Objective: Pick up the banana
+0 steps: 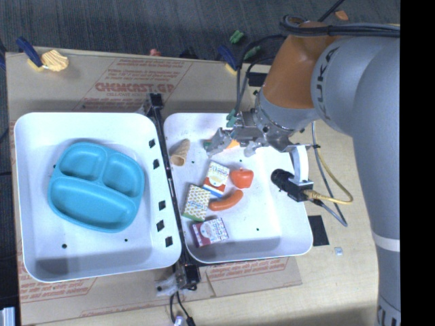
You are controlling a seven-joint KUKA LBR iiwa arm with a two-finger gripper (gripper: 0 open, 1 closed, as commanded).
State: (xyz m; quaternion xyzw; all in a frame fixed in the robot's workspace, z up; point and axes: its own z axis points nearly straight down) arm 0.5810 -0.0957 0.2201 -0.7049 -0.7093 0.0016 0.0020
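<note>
My gripper [231, 141] is low over the back of the right bin [292, 233], reaching in from the right under the grey and orange wrist. A small orange-yellow piece [234, 143] peeks out right at the gripper; most of it is hidden, and I cannot tell whether it is the banana. A tan, curved, cone-like piece [179, 152] lies at the bin's left wall, a short way to the gripper's left.
In front of the gripper lie a small white carton [217, 174], a red tomato [242, 178], a sausage [225, 200], a green-yellow packet [196, 203] and a maroon box [211, 231]. A blue divided plate [97, 186] lies in the left bin [34, 134].
</note>
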